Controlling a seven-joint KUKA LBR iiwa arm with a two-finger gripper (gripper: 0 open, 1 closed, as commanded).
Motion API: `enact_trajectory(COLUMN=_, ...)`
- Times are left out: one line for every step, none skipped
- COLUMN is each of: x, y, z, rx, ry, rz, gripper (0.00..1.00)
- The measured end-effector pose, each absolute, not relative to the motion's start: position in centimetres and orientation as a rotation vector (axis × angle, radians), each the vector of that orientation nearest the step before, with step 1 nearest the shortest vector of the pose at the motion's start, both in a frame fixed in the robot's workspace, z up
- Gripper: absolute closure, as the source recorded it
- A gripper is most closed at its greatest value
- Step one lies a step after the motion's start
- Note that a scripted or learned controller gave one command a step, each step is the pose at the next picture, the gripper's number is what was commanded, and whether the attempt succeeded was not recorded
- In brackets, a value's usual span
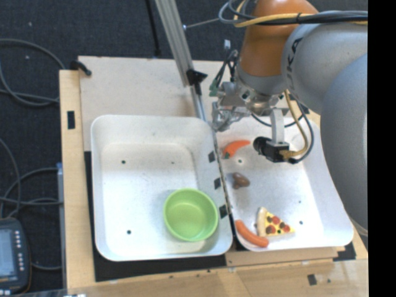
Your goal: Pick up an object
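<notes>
flanking brown lump (240,180): carrot (236,147), pizza slice (271,223)

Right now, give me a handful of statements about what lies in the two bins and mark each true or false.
1. The green bowl sits in the left bin. True.
2. The pizza slice lies in the left bin. False: it lies in the right bin, near the front.
3. The carrot lies nearer the gripper than the sausage does. True.
4. The brown piece rests inside the green bowl. False: it lies on the right bin's floor.
5. The green bowl lies tipped on its side. False: it stands upright.
</notes>
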State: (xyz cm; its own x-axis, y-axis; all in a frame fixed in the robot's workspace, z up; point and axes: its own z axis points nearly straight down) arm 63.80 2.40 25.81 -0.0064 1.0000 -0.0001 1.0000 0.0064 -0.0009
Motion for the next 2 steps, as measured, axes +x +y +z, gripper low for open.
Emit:
enact_trajectory(x=64.9, y=7.51, z=24.16, rx=-2.215, ry=-2.229, rz=0.0, gripper=1.0)
enact_trajectory(x=64.9, y=7.2, z=24.27, rx=-2.22, ry=-2.226, rz=0.001, gripper=0.0)
